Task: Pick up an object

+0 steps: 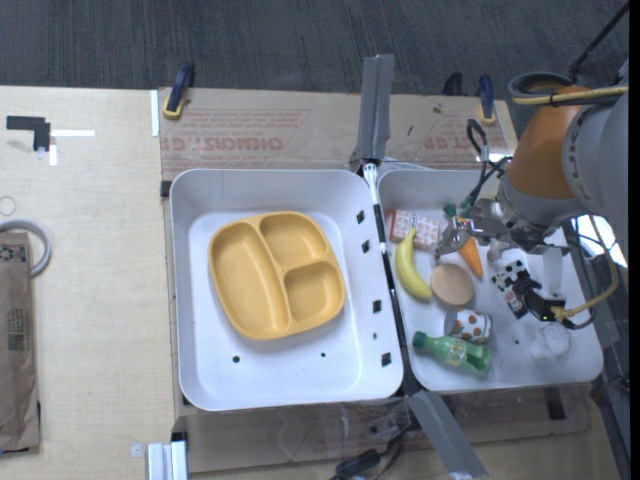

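The right bin [578, 364] holds a yellow banana [410, 265], a red and white box [418, 228], an orange carrot [471, 257], a round tan disc [452, 285], a small printed can [470, 325] and a green bottle [455, 352] lying on its side. My gripper [456, 234] hangs low over the middle of this bin, between the box and the carrot's upper end, just right of the banana. I see nothing clearly held in it. The arm hides the bin's far right part.
The left bin [190, 298] holds a yellow divided plate [277, 273]. A clear cup [548, 341] lies near the right bin's front right corner. A brown paper bag [15, 338] lies on the bench at the far left.
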{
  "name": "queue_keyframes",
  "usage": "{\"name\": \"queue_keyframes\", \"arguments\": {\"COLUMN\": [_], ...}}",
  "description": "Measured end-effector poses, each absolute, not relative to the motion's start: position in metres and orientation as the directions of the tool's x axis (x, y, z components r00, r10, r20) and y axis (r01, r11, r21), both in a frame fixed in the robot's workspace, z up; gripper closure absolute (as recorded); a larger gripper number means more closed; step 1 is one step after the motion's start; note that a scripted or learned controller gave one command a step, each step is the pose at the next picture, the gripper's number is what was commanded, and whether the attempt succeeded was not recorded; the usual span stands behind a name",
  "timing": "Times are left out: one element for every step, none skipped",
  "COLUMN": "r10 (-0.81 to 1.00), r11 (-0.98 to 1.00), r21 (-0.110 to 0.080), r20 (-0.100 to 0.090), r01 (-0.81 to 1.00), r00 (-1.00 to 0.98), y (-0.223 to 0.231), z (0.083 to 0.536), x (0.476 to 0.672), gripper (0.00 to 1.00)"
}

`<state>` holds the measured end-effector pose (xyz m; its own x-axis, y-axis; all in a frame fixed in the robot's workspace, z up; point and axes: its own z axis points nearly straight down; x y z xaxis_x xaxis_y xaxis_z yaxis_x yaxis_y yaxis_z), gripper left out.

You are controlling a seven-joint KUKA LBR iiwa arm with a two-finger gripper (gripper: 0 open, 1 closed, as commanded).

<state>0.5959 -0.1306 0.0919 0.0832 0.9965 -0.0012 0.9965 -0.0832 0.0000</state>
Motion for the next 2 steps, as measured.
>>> {"name": "queue_keyframes", "arguments": {"r10": [0.997,0.999], "r11": [-0.081,-0.044], "r21": [-0.001,-0.002], "r20": [-0.003,-0.001], "r01": [0.997,0.999], "r00": [0.081,0.044], "y": [-0.131,-0.081], "z": [0.101,0.209], "x": [0.596,0.586], "gripper": [1.00,1.00]}}
